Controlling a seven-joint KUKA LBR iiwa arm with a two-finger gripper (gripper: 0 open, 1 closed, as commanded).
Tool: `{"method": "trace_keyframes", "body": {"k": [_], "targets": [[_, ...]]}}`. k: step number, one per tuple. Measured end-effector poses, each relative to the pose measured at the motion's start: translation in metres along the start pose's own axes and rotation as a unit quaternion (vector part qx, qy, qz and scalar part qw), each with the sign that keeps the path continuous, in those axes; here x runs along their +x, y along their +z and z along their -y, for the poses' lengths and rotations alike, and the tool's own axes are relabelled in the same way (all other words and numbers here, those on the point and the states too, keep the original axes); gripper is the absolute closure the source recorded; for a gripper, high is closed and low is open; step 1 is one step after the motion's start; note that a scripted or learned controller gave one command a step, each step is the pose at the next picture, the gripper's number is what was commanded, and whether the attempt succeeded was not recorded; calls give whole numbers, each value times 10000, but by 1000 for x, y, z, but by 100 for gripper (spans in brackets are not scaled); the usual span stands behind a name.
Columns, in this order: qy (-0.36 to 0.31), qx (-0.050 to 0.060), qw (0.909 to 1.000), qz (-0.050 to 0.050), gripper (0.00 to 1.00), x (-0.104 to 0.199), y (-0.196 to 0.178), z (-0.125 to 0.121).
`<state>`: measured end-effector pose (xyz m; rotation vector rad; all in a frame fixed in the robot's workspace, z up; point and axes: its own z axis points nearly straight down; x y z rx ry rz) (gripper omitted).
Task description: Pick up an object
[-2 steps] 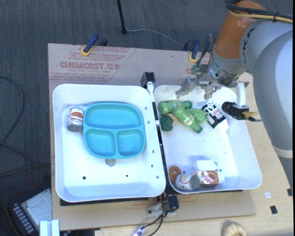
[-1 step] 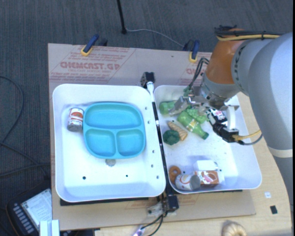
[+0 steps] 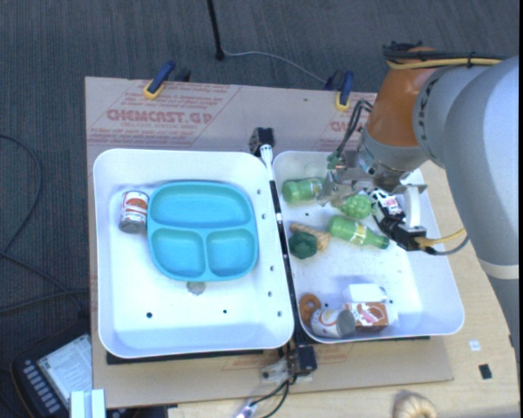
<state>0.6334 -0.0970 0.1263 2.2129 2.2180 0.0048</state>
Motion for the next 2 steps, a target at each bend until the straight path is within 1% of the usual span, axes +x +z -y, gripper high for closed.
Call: {"method": "trace_keyframes", "body": {"k": [1,2], "targets": [[2,29,10000,-16,100,51,-59,-36],[18,54,10000,-14,100,22,-58,80]]}}
